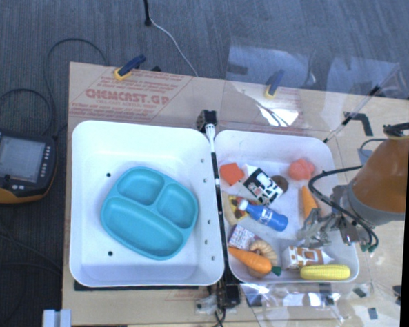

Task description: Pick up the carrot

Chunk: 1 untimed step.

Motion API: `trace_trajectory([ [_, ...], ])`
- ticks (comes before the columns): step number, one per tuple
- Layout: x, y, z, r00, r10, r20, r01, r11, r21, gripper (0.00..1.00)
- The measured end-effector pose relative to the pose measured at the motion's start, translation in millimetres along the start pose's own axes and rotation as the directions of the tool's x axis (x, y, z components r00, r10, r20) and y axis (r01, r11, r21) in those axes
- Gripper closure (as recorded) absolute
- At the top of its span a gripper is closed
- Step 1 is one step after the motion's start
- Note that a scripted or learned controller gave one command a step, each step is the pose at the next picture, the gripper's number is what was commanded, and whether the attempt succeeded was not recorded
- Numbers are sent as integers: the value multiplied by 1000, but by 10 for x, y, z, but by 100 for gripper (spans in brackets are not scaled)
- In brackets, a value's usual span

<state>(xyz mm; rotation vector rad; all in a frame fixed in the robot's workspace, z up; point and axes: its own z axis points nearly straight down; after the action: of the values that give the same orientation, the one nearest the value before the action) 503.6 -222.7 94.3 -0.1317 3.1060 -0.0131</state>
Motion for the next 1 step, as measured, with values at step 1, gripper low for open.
trace_trajectory([
  [1,-51,2,-17,1000,-1,15,1,1000,4,0],
])
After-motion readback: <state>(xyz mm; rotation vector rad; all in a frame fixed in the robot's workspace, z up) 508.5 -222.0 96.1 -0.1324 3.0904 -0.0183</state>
